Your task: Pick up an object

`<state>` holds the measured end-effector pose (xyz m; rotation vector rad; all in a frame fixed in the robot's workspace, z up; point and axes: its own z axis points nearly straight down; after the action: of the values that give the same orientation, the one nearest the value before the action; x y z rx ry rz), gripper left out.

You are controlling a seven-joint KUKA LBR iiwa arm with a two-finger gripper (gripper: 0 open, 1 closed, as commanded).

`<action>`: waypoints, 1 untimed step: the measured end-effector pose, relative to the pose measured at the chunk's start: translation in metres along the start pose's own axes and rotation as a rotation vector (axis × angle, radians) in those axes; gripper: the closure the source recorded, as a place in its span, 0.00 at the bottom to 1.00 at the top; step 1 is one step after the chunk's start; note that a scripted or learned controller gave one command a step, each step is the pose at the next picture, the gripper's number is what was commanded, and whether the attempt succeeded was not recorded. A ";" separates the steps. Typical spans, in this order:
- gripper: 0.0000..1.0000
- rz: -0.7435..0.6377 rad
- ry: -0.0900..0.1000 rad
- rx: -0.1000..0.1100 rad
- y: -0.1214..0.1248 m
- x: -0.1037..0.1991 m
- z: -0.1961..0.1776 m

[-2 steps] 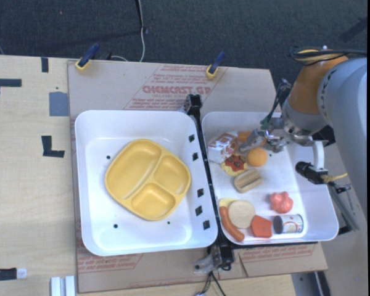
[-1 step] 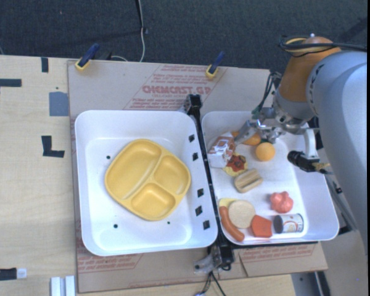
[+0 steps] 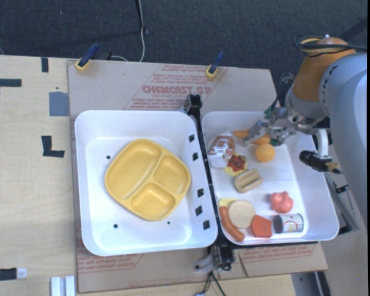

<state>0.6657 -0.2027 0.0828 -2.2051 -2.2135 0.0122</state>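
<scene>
**Arm lowered over the far end of the right bin**

A cardboard sheet [image 3: 172, 91] is laid across the worktop [image 3: 24, 165] and is held at its far edge by two clamps [image 3: 86, 55]. Two white bins are carried on it side by side. The left bin [image 3: 89, 184] is occupied by a yellow divided plate [image 3: 148, 179] near its middle. The grey and orange arm [image 3: 333, 85] is seen reaching in from the right edge of the worktop.

The right bin [image 3: 317, 193] is filled with small toy foods. Near its far end the gripper [image 3: 268, 131] is placed low, just beside an orange ball [image 3: 265, 153] and an orange wedge [image 3: 241, 134]; whether the fingers are spread or pressed together cannot be told, and nothing is seen pinched.

A white packet [image 3: 221, 151] and a bread roll [image 3: 247, 180] are found by the bin's left wall. At the near end a round cracker [image 3: 241, 213], a sausage [image 3: 230, 225], a red block [image 3: 262, 226], a small can [image 3: 289, 223] and a pink piece [image 3: 282, 201] are gathered.
</scene>
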 end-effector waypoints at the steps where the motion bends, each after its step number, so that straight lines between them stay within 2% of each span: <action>1: 0.00 -0.001 0.001 0.001 0.000 -0.019 0.000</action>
<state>0.6657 -0.2218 0.0828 -2.2035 -2.2133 0.0123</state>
